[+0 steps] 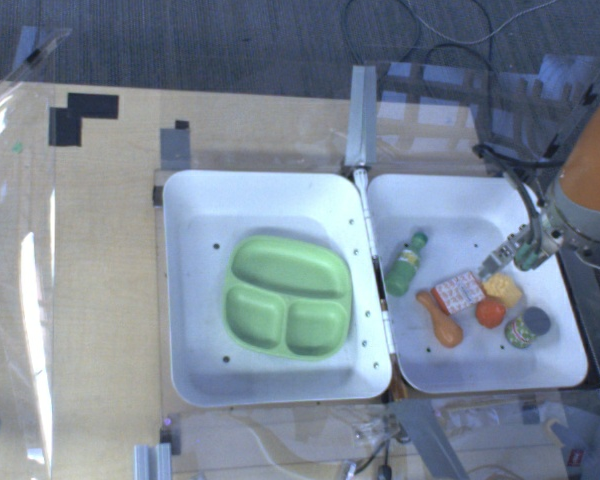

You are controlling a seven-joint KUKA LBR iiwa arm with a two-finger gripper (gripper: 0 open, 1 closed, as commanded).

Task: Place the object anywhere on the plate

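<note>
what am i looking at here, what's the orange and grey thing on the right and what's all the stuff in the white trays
This is one camera fixed above a workbench, looking down at a slant. The orange and grey thing is a robot arm reaching in from the right. Its end effector, the part that grasps, hangs over the right white bin; I see nothing held in it.

The left white bin holds a green plate with three compartments and nothing on it yet.

The right bin holds small toy foods: a green bottle, a red and white box, an orange drumstick-shaped piece, a yellow piece, a red ball-like piece and a small can.

The job is to move an item onto the plate.
</note>
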